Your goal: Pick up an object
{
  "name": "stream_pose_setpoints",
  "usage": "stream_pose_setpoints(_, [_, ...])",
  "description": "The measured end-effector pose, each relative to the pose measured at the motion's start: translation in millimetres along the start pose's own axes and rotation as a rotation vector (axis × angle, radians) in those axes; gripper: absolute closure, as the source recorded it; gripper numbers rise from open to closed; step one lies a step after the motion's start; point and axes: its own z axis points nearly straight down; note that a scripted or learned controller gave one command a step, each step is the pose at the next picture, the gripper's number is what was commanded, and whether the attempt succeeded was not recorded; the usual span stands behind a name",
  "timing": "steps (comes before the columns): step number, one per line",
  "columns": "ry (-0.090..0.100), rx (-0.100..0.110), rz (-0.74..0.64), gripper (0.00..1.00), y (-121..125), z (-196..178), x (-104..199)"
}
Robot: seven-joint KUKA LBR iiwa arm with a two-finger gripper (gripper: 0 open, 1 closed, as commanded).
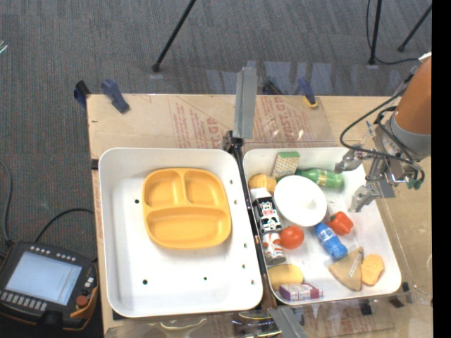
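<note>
We see the tool [359,182] spread and empty over the right bin's [392,248] far right part, the red pepper [341,222] lying just below-left of it, beside the white plate [301,200].

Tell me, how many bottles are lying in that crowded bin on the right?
2 that I can make out. A green bottle lies along the far side behind the white plate, and a small blue bottle lies nearer the front, beside a red pepper. Others may be hidden.
</note>
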Motion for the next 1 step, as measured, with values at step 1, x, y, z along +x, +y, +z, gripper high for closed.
stream_pose_setpoints(1, [-0.003, -0.001, 0.025, 0.00, 10.9, 100.8, 55.7])
